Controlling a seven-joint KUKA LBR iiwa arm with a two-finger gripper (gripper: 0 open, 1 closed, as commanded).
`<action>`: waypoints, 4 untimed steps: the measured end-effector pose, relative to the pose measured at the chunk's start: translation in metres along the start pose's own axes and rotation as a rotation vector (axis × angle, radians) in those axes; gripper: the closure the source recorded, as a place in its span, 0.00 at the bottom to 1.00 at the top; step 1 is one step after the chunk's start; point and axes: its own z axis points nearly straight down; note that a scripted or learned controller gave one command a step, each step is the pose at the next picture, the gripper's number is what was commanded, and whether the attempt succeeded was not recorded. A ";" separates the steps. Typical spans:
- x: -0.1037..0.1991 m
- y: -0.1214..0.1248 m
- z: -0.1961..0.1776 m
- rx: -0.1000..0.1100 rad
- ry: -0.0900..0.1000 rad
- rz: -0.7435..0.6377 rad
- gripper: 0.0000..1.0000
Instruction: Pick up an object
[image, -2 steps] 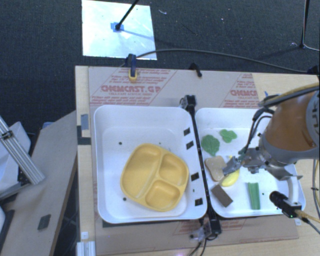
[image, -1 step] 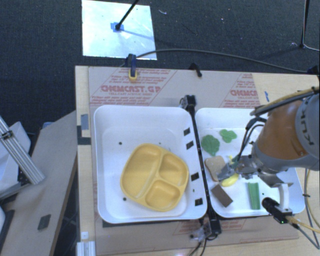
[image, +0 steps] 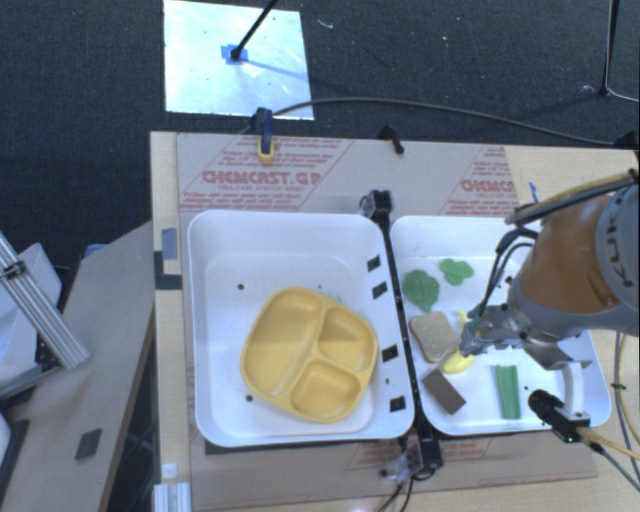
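The right bin (image: 560, 425) holds several small items. A dark green leafy piece (image: 421, 290) and a lighter green one (image: 456, 270) lie at its back. A tan slab (image: 432, 335) sits in the middle, with a brown block (image: 443, 391) near the front. A small yellow object (image: 457, 363) lies between them, and a green stick (image: 507, 390) lies to its right. My gripper (image: 477, 337) hangs low over the bin, just above and right of the yellow object and beside the tan slab. The wrist hides what lies under it.
The left bin (image: 215, 330) holds a yellow divided plate (image: 310, 353). A black divider with clips (image: 392, 300) runs between the bins. The orange-banded arm (image: 570, 270) covers the right bin's right half. Cables cross the bench's back edge.
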 end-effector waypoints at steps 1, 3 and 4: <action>-0.005 0.009 -0.047 -0.004 -0.002 -0.001 1.00; 0.041 0.027 -0.081 0.000 0.001 -0.007 1.00; 0.092 0.040 -0.092 0.000 0.002 -0.008 1.00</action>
